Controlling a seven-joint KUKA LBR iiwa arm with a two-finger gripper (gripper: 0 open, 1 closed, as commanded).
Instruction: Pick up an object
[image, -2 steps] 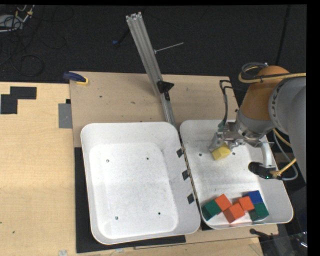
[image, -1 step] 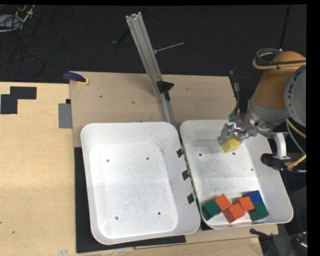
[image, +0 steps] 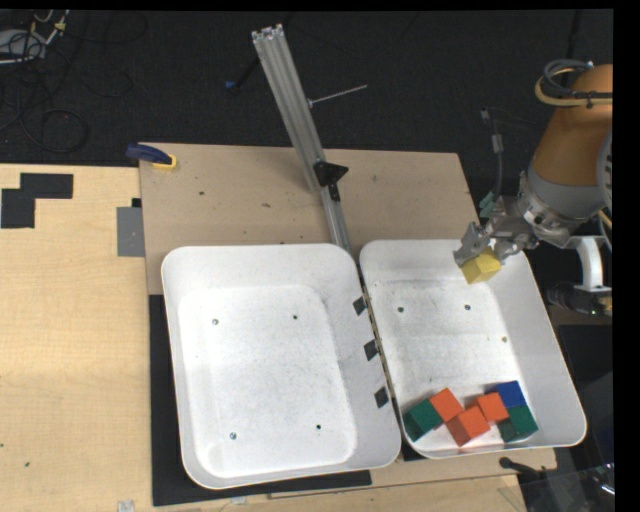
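Camera view is showing the tool (image: 481, 250) hanging over the far edge of the right bin (image: 560, 370), toward one o'clock of that bin. Its fingers are pinching a yellow block (image: 482, 267), which is sitting between the tips and casting a faint shadow on the bin floor beneath; the fingers themselves are blurring into the grey wrist, so their outline is hard to make out. Behind the tool, the arm (image: 572, 150) is rising toward three o'clock, its orange band partly cut off by the frame's right side.

At five o'clock of the right bin, a cluster of blocks is lying close together: a green block (image: 422, 418), an orange block (image: 446, 404), a second orange block (image: 468, 427), a third orange block (image: 492, 407), a blue block (image: 510, 392) and a dark green block (image: 518, 428). Several are touching, and some are partly hiding their neighbours.

At nine o'clock of the right bin, the left bin (image: 190, 300) is lying just beside it. A metal rail (image: 295, 110) is slanting up from between the bins toward twelve o'clock over the bench (image: 70, 300).
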